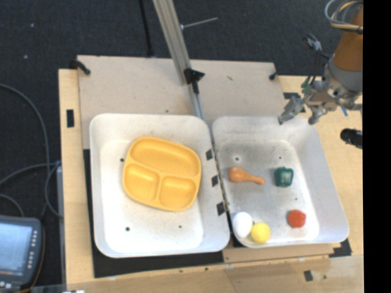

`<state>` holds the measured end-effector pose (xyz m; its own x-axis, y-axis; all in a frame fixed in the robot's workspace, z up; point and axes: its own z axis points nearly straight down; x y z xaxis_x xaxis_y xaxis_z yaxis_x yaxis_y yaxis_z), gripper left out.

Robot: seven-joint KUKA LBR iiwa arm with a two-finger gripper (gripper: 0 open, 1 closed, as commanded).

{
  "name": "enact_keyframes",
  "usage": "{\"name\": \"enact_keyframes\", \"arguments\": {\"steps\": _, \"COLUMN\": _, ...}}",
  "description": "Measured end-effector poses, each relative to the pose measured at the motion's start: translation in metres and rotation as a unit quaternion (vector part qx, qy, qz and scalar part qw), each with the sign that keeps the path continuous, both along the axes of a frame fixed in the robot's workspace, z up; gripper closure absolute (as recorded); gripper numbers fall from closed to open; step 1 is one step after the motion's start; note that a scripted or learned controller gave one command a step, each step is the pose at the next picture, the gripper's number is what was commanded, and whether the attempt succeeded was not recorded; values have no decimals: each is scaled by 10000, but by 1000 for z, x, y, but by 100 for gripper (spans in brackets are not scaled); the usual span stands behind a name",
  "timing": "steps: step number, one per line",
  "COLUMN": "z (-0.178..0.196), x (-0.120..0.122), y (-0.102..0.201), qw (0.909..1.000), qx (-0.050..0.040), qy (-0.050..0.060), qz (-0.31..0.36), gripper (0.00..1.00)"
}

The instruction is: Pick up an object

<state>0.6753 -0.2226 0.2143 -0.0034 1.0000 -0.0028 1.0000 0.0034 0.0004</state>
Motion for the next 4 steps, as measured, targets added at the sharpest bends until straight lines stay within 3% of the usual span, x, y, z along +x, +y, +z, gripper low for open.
{"name": "enact_keyframes", "arguments": {"steps": 1, "z": 0, "x": 0, "y": 0, "qw": 10000, "qx": -2, "qy": 4, "qz": 8, "gripper": 0}}
{"name": "enact_keyframes", "arguments": {"steps": 3, "z": -91, "x": -4, "y": 5, "qw": 10000, "qx": 2, "qy": 13, "qz": 2, "gripper": 0}}
{"name": "enact_keyframes", "arguments": {"steps": 4, "z": -114, "x": -4, "y": 3, "qw": 10000, "qx": -5, "qy": 6, "qz": 10, "gripper": 0}}
